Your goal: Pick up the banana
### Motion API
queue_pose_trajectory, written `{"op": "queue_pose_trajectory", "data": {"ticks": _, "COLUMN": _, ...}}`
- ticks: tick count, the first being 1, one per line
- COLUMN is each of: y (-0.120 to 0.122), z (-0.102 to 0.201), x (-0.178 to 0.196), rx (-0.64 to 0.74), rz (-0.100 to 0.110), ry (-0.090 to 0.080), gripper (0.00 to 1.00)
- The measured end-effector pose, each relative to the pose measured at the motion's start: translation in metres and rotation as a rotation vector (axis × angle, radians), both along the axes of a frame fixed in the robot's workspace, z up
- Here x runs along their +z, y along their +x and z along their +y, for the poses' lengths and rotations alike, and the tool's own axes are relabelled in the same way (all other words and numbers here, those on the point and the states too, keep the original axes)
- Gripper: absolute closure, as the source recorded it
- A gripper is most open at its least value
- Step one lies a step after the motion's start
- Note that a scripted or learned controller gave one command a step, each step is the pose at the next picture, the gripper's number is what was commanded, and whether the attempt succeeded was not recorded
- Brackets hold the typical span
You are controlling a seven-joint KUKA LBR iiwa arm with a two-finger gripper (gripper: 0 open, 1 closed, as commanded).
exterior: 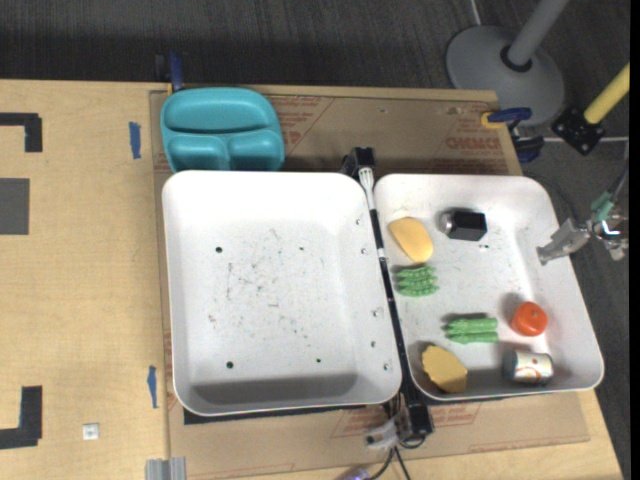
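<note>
**Yellow banana (411,239) well apart from my claw (580,234)**

White right bin (560,268) holds the banana near its upper left corner, just beside the divider, with a black block (465,225) near it and a green pod (417,283) below. My claw hangs over the bin's right rim; I cannot tell how wide it stands.

A robotics lab or test bench is suggested by what is seen. Two shallow white bins (270,298) are set side by side on a cardboard sheet (420,108) laid over a wooden bench (80,298) marked with black and blue tape, and small toy foods (470,328) are scattered in the right bin. A grey stand base (495,63) is seen on dark carpet (250,18) beyond the bench.
</note>
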State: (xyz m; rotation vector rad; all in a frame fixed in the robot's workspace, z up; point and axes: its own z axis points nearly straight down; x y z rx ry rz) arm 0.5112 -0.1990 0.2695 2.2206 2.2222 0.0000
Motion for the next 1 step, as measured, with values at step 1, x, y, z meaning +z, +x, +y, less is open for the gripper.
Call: {"op": "queue_pose_trajectory", "data": {"ticks": 1, "y": -0.0294, "z": 0.0676, "x": -0.1635, "rx": -0.088, "rz": 0.0, "ry": 0.0, "gripper": 0.0}}
